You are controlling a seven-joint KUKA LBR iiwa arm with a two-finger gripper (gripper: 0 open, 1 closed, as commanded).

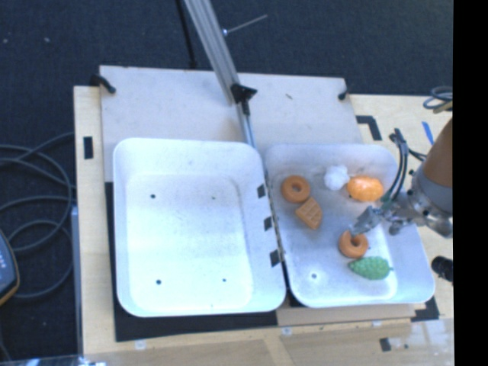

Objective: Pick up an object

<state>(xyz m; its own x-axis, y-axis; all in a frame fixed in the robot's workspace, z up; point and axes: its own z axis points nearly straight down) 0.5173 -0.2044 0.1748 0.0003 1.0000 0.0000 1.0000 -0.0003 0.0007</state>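
Figure: one arm reaching into the right bin (pixel 408 277) of two white bins on the desk (pixel 91 326). The claw (pixel 367 223) hangs low over the bin floor; whether it is spread or closed cannot be told, since its tip is small and blurred, and nothing is visibly caught in it.

Candidate objects, placed relative to the claw: a small doughnut-shaped ring (pixel 353 244) lies just below and slightly left of it, the nearest item and the likely target. A green knobbly piece (pixel 370 268) sits further below, just beside that ring. An orange rounded piece (pixel 365 188) lies above the claw, touching or nearly touching a white lump (pixel 335 178). A second ring (pixel 295 188) and a tan block (pixel 309 213) lie well to the left.

Handling, as judged: the near ring looks like a light toy, probably foam or soft plastic, neither fragile nor heavy. Lying flat, it offers little height; a hold across its outer rim, or one prong through the hole, seems soundest. The left bin (pixel 191 227) holds no candidates.
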